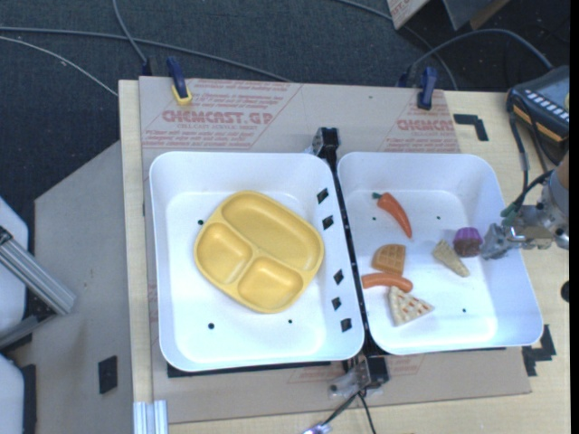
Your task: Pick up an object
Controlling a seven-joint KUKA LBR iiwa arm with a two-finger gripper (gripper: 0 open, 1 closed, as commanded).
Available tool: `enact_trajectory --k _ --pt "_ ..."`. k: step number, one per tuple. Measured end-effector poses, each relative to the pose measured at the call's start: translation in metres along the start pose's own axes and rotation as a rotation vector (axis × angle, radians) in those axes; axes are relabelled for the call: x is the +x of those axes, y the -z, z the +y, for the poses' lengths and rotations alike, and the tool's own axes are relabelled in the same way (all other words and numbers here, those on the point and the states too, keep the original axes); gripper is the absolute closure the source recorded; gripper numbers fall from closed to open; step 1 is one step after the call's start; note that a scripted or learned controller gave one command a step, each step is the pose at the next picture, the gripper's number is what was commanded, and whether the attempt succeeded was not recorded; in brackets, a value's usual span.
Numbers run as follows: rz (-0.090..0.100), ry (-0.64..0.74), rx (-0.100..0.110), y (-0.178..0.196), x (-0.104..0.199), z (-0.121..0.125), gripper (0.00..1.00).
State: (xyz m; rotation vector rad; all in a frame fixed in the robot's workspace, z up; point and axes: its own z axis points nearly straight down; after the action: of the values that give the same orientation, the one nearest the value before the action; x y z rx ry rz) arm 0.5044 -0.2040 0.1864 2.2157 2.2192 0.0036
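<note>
Lying lengthwise, carrot (393, 213) — tip toward lower right, right bin (516, 319).

You're looking at a robotics lab: clamps (179, 80) pinning a board (217, 116) to the bench, loose cables (118, 16) on dark carpet (63, 116).

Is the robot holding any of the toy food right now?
It cannot be told. The gripper sits at the right bin's edge beside the purple toy, too small to judge.
</note>
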Motion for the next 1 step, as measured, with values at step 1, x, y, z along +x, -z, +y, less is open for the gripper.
enact_trajectory --k 1 --pt "0.0 0.0 0.0 0.0538 -0.0004 0.0017 1.0"
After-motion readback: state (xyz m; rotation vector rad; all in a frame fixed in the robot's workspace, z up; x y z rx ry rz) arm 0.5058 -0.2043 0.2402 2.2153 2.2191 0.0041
